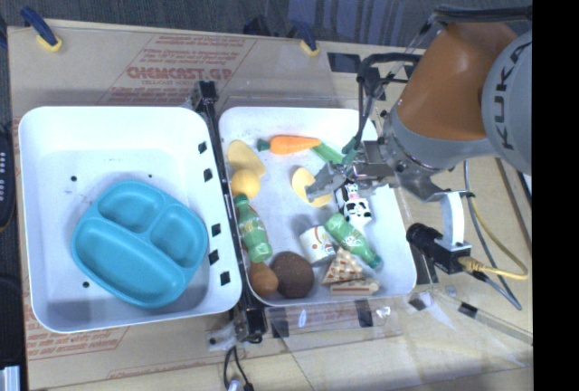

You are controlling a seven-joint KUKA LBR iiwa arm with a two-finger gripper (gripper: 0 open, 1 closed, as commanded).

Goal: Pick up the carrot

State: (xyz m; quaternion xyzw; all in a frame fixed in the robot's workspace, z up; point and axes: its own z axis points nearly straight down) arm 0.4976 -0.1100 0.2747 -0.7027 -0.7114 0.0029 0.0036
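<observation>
Over the right bin (271,119), the claw (327,184) hovers just below the carrot (294,145).

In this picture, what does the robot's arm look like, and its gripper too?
The arm is thick and rounded, grey, with a broad orange band above the wrist and dark lettering on the grey shell. Thin black cables loop beside the wrist. The gripper is small, of grey metal, with slim fingers.

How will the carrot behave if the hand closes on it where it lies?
The carrot looks like smooth moulded plastic, so probably stiff, light and somewhat slippery. Its rounded, tapered body may roll or squirt out. It lies near the right bin's far wall, which could limit its travel.
</observation>
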